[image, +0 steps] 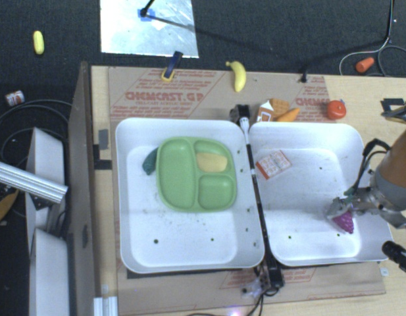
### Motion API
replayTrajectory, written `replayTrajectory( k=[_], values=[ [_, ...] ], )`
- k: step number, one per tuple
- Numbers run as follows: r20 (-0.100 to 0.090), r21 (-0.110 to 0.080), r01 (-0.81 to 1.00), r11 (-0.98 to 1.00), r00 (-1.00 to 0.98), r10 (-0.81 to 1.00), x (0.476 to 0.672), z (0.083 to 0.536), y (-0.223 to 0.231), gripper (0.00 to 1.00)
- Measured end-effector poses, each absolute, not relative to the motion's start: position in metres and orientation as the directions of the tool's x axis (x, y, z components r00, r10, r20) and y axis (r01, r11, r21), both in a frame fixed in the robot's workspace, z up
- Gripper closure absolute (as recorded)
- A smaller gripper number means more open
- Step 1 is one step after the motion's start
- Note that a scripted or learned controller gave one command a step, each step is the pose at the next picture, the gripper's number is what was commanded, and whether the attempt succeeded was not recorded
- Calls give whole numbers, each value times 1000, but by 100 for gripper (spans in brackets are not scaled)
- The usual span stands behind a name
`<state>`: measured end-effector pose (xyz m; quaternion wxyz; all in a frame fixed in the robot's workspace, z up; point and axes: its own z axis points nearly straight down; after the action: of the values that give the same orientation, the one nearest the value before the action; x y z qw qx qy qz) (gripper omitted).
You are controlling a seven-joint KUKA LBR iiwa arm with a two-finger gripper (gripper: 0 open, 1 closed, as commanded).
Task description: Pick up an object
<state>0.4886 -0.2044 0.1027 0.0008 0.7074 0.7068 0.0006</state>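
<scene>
In the left bin [133,242] a green divided tray [195,174] holds a yellow piece [212,161]. The right bin [301,252] holds a small card [274,164], then a purple object [344,222] near its right wall, directly beneath the end effector [345,209]. Whether it is gripped I cannot tell; so close to the wall, the purple object could slip or get nudged away.

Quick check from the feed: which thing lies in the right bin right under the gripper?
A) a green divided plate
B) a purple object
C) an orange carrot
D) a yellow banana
B: the purple object lies on the floor of the right bin, just beneath the gripper, while the green divided plate sits in the left bin.
</scene>
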Motion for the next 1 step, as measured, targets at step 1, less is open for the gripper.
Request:
replayTrajectory(
  k=[1],
  values=[
    [-4,15,1000,11,-11,1000,573,183,-184,100]
  ],
)
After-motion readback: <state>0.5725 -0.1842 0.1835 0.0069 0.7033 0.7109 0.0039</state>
